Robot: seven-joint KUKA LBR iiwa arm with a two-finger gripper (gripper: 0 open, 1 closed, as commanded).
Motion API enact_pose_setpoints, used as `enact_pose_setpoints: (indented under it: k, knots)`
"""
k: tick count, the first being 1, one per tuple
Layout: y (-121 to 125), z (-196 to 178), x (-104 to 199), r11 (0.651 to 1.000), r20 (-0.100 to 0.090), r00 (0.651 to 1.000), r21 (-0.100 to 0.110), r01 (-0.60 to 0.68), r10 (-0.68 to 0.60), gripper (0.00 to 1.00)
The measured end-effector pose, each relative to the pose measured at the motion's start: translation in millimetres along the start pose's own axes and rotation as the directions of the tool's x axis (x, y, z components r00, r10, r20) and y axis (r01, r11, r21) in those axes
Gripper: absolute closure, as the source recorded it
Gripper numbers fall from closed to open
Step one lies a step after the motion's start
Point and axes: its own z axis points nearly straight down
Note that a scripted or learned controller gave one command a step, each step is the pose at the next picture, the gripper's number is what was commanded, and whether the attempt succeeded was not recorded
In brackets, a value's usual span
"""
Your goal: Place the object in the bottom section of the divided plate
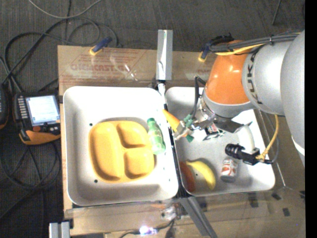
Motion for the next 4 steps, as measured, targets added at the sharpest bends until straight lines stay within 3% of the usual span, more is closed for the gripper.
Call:
enact_pose_setpoints:
  k: [1, 2, 3, 4]
  knots:
    - [0.0, 0.0, 0.0, 1.0, 0.0, 1.0, 0.0, 0.0, 0.0, 0.0]
    - [19.4, -147.3, 57.7, 0.99, 0.005, 0.99, -0.001, 0.141, -0.141, 0.0]
    - [71.1, -249.0, 77.0, 0.971, 0.006, 0.971, 0.0, 0.239, -0.239, 0.0]
    - [72.1, -257.3, 76.2, 0.971, 0.009, 0.971, 0.002, 0.238, -0.238, 1.0]
